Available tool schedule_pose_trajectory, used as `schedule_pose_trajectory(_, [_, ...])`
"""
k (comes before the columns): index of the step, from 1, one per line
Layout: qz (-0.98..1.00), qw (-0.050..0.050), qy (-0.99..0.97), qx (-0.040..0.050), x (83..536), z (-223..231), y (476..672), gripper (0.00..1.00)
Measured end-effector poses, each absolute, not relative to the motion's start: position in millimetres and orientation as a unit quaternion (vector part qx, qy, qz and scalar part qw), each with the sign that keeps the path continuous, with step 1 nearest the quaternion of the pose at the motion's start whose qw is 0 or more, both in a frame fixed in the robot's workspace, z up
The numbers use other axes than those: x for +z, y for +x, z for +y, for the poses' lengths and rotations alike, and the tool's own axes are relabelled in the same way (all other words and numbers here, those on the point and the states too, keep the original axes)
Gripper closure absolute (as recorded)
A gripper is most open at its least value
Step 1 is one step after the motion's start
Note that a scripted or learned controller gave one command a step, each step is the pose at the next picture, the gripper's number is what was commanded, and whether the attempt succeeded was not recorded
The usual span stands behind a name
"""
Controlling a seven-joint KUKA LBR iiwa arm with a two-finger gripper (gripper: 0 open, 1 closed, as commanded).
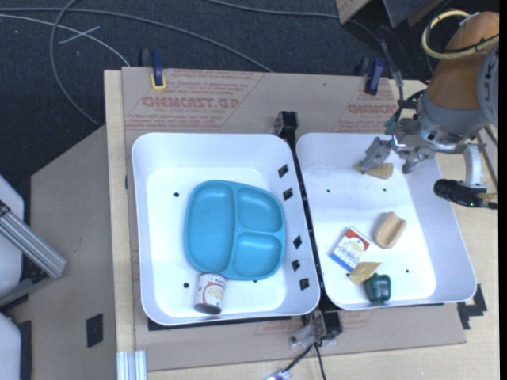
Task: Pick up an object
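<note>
2 fingers spread, poised above tan piece (right bin).

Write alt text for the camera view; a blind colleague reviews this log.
The gripper hovers over a small tan piece at the far side of the right bin, which also holds a tan block, a small carton and a green object. The left bin holds a blue tray and a can.

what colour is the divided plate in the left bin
Light blue; the divided plate shows clearly in the camera view.
</note>
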State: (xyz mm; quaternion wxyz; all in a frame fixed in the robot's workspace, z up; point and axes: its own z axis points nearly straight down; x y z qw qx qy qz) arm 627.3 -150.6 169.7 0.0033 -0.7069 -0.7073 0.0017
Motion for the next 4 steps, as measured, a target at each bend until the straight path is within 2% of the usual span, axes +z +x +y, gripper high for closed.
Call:
schedule_pose_trajectory(1, [-0.707,0.003,-0.707,0.0015,112.2,-159.3,626.8,0.0])
schedule_pose_trajectory(2, [-0.707,0.002,-0.707,0.0009,84.0,-158.7,626.8,0.0])
schedule_pose_trajectory(3, [-0.707,0.0,-0.707,-0.0003,96.8,-158.7,627.8,1.0])
schedule_pose_trajectory(4, [-0.707,-0.001,-0.707,-0.0011,144.4,-154.4,621.4,1.0])
